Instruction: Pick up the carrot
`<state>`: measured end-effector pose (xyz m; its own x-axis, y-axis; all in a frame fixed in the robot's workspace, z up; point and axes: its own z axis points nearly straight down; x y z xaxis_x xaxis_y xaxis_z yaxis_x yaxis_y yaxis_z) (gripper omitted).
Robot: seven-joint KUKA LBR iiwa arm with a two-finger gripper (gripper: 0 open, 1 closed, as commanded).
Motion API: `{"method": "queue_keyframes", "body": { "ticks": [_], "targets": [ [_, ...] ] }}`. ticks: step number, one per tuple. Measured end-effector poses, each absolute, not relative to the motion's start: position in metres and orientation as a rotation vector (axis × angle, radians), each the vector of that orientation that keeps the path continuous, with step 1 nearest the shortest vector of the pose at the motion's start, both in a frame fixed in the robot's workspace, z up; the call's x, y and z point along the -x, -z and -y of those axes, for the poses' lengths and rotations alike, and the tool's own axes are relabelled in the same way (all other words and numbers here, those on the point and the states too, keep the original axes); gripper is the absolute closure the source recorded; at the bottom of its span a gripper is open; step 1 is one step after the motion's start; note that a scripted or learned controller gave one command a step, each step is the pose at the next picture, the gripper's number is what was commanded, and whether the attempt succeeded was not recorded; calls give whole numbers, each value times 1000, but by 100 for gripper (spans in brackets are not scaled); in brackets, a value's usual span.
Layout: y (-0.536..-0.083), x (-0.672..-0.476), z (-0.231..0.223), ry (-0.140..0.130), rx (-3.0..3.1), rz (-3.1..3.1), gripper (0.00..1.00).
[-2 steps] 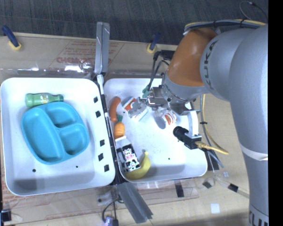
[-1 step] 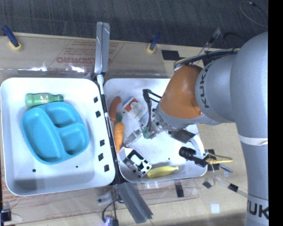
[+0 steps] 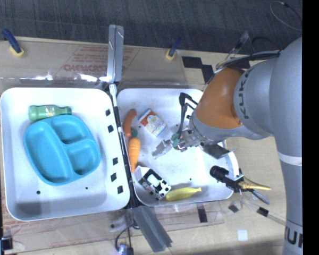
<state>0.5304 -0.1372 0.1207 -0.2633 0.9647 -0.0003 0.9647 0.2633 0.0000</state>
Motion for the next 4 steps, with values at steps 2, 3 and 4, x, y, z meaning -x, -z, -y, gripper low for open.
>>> {"method": "queue_keyframes", "body": {
  "ticks": [2,3,4],
  "targets": [
    [-102,-528,99,5,-1829,-2552,100],
    [-192,-530,23,1,-2273,-2172,100],
    [-156,-485,106,3,-2084,-2355,100]
  ]
}}
